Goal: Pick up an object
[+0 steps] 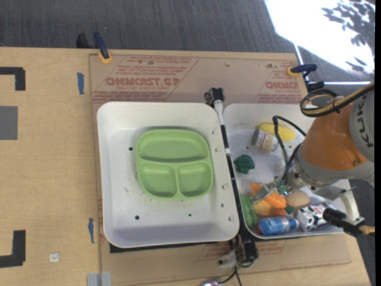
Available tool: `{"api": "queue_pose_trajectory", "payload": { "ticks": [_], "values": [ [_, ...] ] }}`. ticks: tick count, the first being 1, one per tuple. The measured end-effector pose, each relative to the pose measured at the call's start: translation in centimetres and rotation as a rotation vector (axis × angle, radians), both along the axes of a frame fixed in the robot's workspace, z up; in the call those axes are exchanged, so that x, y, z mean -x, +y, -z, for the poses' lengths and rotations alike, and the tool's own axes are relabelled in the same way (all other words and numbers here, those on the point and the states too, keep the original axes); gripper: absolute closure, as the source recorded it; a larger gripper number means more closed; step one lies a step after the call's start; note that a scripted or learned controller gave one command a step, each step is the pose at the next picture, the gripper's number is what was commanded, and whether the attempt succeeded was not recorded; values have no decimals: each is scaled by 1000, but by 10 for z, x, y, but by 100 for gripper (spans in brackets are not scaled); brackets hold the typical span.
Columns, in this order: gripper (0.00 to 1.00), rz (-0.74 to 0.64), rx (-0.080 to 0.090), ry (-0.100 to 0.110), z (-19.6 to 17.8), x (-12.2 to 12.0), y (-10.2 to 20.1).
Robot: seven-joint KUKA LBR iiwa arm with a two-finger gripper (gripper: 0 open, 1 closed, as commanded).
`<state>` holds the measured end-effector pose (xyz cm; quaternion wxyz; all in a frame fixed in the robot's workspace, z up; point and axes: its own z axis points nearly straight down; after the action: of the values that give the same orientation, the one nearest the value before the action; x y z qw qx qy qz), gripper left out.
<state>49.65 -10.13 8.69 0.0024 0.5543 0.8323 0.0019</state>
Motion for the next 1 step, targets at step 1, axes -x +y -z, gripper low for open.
{"api": "queue_pose_trajectory", "payload": {
  "ticks": [1],
  "values": [
    [0, 458, -5, 3, 0, 15, 2]
  ]
}}
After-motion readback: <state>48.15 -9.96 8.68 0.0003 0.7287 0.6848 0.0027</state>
